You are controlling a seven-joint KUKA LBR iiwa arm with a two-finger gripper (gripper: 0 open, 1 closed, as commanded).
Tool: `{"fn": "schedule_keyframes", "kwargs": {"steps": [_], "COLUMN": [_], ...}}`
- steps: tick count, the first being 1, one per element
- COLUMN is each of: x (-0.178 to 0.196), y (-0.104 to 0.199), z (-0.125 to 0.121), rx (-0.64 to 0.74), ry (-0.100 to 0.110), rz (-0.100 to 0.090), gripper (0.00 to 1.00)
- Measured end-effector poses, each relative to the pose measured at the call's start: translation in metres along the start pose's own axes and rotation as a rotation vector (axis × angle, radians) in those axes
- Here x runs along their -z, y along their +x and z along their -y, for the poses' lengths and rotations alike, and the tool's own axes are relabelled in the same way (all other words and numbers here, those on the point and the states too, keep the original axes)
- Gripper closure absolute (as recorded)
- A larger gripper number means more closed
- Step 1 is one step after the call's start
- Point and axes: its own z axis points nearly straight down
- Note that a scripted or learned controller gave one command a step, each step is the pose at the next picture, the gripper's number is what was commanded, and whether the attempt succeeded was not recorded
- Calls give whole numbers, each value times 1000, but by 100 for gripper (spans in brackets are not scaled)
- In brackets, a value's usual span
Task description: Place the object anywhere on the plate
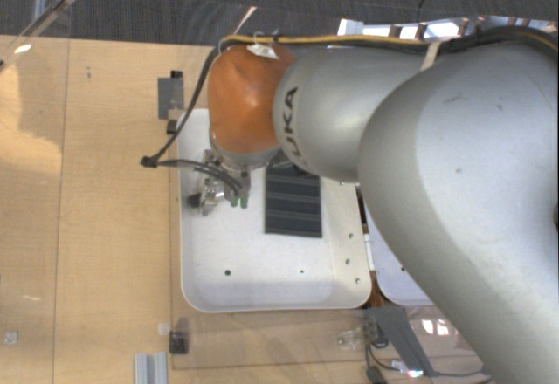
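White plastic is the ground of this scene: two shallow bins sit side by side on the wooden bench, and the left bin (262, 286) has the one gripper (214, 195) hanging low over its upper left part, beneath the orange band (244, 103) of the single arm (419, 138). Whether the gripper is open or closed cannot be told, nor whether it has hold of anything. One dark ribbed rectangle (293, 199), possibly the plate, lies flat in the same bin just beside the gripper. The object to be placed cannot be made out; the wrist hides that corner. To do this step well, the arm would probably best carry across low and release squarely above the ribbed piece. The right bin (397, 282) is mostly covered.
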Motion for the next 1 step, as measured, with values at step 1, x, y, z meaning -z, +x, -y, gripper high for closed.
{"fn": "schedule_keyframes", "kwargs": {"steps": [1], "x": [171], "y": [31], "z": [14], "rx": [299], "ry": [-1], "rz": [-6], "gripper": [100]}}
